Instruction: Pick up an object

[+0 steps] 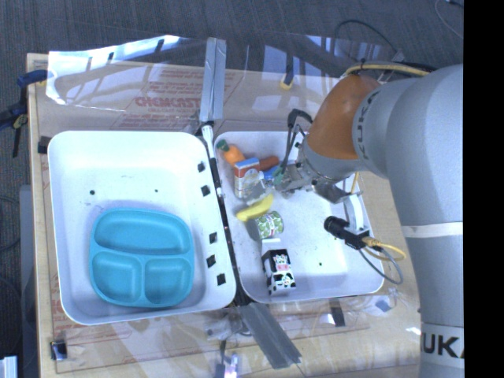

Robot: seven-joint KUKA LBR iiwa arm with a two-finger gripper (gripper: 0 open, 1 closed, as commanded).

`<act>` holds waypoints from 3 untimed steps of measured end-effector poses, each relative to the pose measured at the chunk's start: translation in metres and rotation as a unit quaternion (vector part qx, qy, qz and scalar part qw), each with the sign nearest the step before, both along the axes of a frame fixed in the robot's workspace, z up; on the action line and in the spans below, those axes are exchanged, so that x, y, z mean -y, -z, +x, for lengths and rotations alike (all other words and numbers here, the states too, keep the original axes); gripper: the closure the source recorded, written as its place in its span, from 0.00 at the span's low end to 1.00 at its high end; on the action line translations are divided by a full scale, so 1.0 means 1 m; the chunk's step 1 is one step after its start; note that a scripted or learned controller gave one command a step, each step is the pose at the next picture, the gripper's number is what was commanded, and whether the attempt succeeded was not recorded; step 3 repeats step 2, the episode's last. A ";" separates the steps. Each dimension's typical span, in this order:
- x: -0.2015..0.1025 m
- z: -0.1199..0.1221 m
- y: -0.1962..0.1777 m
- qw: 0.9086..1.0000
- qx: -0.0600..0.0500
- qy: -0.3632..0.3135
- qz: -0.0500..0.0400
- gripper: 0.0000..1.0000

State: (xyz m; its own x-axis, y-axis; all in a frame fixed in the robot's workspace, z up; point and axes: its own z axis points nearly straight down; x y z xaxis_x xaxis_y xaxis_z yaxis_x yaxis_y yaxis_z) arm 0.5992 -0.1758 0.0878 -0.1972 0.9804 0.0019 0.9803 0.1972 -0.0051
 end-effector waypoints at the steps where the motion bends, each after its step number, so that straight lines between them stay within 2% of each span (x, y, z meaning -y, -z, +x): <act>1: 0.001 0.000 -0.006 1.000 -0.003 -0.001 0.000 1.00; 2: -0.003 0.028 -0.088 0.991 0.001 -0.137 0.000 1.00; 3: -0.003 0.028 -0.088 0.991 0.001 -0.137 0.000 1.00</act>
